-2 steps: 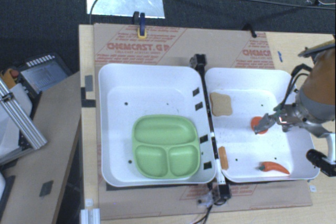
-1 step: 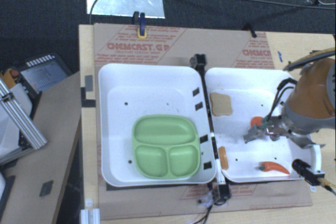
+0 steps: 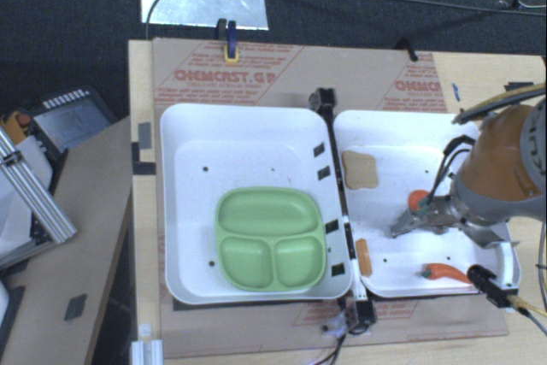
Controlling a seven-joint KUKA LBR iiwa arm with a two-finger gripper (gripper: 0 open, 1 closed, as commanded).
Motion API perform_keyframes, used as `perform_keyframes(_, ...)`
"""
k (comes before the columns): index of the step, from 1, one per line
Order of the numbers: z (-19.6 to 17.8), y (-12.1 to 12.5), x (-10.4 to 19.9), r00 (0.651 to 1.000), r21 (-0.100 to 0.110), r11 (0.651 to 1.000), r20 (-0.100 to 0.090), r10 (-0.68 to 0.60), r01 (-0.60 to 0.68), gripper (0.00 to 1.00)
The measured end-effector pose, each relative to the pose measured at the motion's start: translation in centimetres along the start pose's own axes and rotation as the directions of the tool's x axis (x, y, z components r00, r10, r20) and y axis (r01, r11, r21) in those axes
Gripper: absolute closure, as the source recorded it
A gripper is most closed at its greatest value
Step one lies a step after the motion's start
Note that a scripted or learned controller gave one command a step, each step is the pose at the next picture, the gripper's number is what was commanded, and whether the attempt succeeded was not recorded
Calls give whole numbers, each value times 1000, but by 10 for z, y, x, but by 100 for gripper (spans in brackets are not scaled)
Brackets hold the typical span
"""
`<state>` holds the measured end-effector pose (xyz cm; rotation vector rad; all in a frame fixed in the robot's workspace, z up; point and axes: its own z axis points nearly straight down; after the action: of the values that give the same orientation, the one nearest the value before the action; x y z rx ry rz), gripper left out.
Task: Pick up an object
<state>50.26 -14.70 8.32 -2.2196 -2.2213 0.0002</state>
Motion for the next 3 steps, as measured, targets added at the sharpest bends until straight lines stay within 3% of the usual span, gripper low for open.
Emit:
perform_keyframes(1, -12, 1, 0, 1000, -4, 1000, 1, 0, 0, 100)
perform_keyframes(3, -101, 6, -2, 1000, -7, 1000, 3, -3, 3, 100)
